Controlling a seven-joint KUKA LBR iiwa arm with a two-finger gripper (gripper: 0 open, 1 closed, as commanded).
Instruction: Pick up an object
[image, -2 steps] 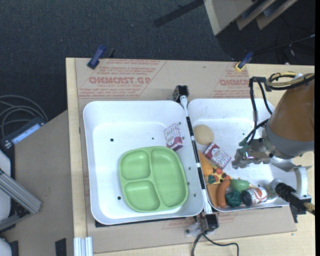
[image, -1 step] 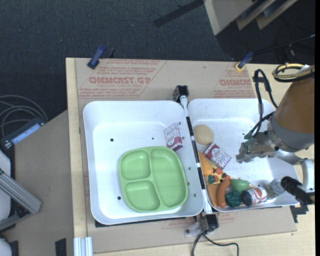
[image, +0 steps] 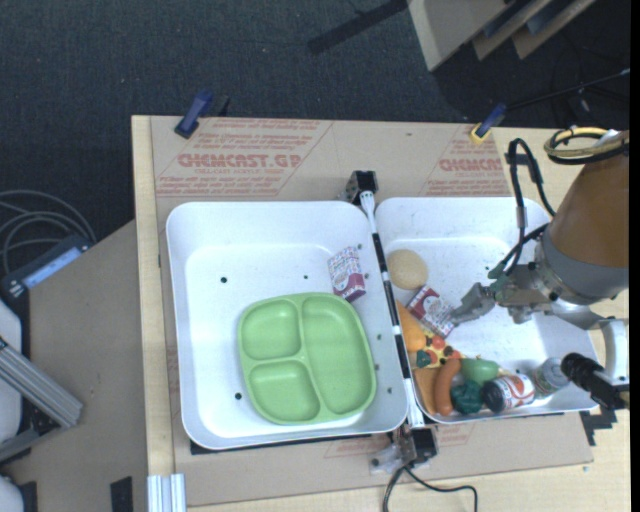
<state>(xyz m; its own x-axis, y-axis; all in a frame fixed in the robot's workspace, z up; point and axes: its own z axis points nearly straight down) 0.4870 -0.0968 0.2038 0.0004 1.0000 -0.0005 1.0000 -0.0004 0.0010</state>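
Camera view desk (image: 250, 150): carrying two white bins side by side.
Left bin (image: 200, 240): holding a green divided plate (image: 303, 357) and a small packet (image: 346, 272).
Right bin (image: 470, 225): objects crowding its near-left corner, likely targets.
Pincer (image: 462, 308): reaching over a red-white packet (image: 428, 308); grip impossible to judge.

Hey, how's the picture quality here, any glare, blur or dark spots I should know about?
Camera view: lighting even and soft; the two shallow white bins look bright, nearly washed out; the green divided plastic tray is sharp; the small items beneath the grey two-finger gripper are too soft to identify; the carpet is dim.
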